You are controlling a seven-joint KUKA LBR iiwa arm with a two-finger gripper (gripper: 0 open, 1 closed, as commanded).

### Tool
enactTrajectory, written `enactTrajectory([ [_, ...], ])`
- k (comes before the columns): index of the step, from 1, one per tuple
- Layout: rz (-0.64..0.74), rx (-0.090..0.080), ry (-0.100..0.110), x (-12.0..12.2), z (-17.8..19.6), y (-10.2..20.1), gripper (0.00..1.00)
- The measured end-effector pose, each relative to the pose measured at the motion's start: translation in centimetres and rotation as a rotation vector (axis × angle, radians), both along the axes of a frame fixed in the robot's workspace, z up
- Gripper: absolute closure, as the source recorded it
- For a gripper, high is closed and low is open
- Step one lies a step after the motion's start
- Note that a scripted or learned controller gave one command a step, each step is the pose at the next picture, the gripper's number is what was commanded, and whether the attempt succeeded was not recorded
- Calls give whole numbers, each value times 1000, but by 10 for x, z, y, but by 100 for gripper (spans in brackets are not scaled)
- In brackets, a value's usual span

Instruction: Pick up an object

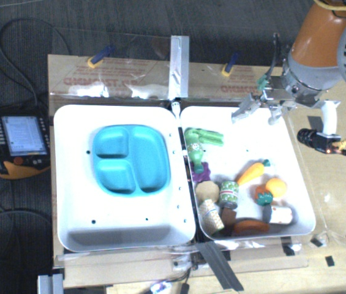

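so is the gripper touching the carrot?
Apart. The camera view shows the gripper over the right bin's far edge, with bare white floor between it and the carrot.

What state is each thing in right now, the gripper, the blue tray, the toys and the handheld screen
gripper: over right bin's far edge, holding nothing.
blue tray: flat in left bin, compartments bare.
carrot: lying loose.
green toy: lying loose.
handheld screen: lit.

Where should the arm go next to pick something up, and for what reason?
Probably down and toward the near side of the right bin. The gripper hangs above that bin's far edge with nothing between its fingers, while the toys, such as the carrot, lie clustered in the near half.
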State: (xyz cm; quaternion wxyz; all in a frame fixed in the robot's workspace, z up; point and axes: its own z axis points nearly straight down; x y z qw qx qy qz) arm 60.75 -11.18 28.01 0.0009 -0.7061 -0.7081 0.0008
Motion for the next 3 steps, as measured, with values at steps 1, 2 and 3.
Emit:
enactTrajectory([
  [1, 59, 1, -2, -38, -187, -66, 0],
  [2, 326, 0, -2, -86, -110, -80, 0],
  [3, 326, 0, -2, -86, -110, -79, 0],
])
